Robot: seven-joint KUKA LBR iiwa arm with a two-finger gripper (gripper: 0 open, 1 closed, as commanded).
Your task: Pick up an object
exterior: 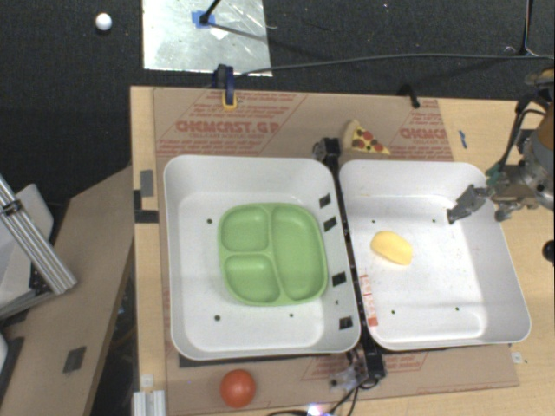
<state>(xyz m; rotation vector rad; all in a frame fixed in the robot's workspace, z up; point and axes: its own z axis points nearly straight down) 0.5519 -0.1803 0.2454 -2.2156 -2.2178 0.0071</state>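
A small yellow rounded object (392, 248) lies near the left-middle of the right white bin (486, 319). In the left bin (191, 319) sits a green divided plate (271, 253). My gripper (478, 214) hangs over the right bin's far right edge, up and to the right of the yellow object and well apart from it. Its fingers (464, 204) are spread open and there is nothing between them.
A toy pizza slice (365, 139) rests on the cardboard behind the bins. A red ball (237, 387) sits on the bench in front of the left bin. Black clips (336, 277) line the seam between the bins. A cable (390, 59) runs across the back.
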